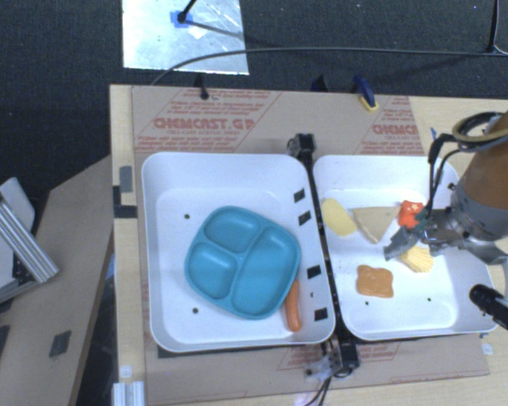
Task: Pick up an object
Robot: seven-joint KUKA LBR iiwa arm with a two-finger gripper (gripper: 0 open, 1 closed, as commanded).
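Smooth orange sausage (pixel 293 304) lies beside compartmented blue plate (pixel 241 262); claw (pixel 404 245) state unclear.

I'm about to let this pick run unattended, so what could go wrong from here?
1. The gripper sits among crowded food: a yellow piece, a tan wedge and an orange-red piece. It might nudge or catch the wrong one.
2. The yellow piece is partly under the gripper and could slip away sideways.

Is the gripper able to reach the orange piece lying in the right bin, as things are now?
Probably yes. The orange piece lies flat and apart from its neighbours in the right bin, open from above, and the gripper hangs just above and to its right.
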